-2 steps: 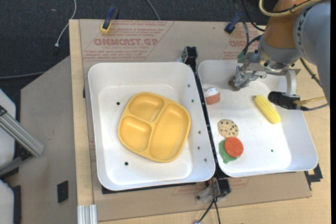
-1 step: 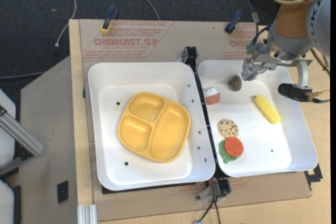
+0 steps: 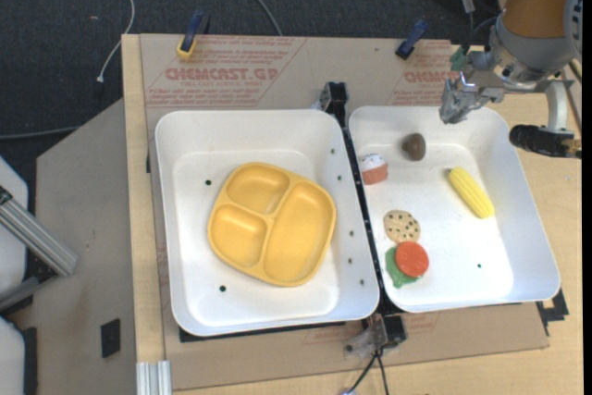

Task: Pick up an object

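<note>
The right bin (image 3: 518, 227) holds several small toys: a yellow corn cob (image 3: 471, 191), a brown ball-like piece (image 3: 413, 145), a white and red cupcake-like piece (image 3: 373, 168) by the left wall, a speckled cookie (image 3: 401, 225) and a red tomato on green leaves (image 3: 408, 262). My gripper (image 3: 452, 111) hangs over the bin's far rim, above and right of the brown piece, with nothing seen between its fingers. The corn cob lies below and slightly right of it.
The left bin (image 3: 176, 227) bears a yellow divided plate (image 3: 271, 223). Blue clamps (image 3: 192, 34) (image 3: 412, 39) grip the cardboard board at the back. A black clip (image 3: 334, 96) sits between the bins. Cables cross the dark floor.
</note>
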